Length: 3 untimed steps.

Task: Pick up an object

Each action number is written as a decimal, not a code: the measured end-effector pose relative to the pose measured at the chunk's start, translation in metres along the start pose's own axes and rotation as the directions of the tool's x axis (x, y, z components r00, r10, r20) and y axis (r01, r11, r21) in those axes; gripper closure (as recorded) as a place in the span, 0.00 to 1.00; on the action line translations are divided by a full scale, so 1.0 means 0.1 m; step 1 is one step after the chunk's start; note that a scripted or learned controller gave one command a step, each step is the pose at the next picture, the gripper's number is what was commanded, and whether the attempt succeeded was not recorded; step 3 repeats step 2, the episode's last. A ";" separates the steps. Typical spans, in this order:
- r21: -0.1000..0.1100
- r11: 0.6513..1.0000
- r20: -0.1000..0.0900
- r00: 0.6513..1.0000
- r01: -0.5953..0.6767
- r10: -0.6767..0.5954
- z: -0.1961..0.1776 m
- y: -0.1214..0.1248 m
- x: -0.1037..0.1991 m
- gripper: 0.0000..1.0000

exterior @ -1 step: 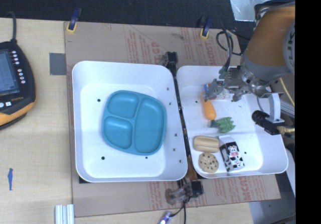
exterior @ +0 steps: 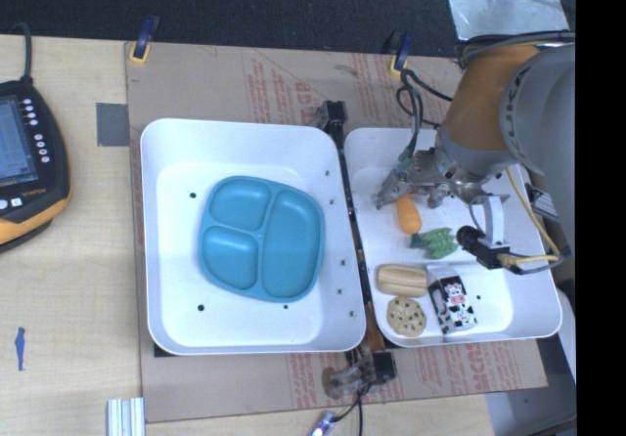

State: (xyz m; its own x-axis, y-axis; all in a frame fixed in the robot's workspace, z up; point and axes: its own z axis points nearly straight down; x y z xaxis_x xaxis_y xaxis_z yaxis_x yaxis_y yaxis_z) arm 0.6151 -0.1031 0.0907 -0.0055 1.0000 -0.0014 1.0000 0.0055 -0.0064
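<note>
bins (exterior: 166, 229): smooth white plastic, slight sheen | divided plate (exterior: 262, 239): matt blue plastic | bench top (exterior: 78, 297): pale wood grain | liner (exterior: 245, 82): brown printed cardboard

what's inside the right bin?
In the right bin: an orange carrot-like piece, a green item, a tan bread roll, a cookie and a small cow-print carton. The arm covers the bin's upper right part.

You face a light wooden bench (exterior: 68, 287) covered by a brown cardboard sheet (exterior: 245, 82). On the sheet, two shallow white bins sit side by side: left (exterior: 166, 229), right (exterior: 523, 312). A black-and-orange handheld controller (exterior: 24, 165) rests at the bench's left edge.
</note>
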 end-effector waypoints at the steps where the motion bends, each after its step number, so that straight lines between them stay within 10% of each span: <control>1: 0.000 1.000 0.002 1.000 0.002 -0.002 -0.11 0.00 -0.01 1.00; 2: -0.004 1.000 -0.001 1.000 0.001 -0.001 -1.01 -0.46 0.47 1.00; 3: -0.004 1.000 -0.001 1.000 0.001 -0.001 -1.01 -0.46 0.47 1.00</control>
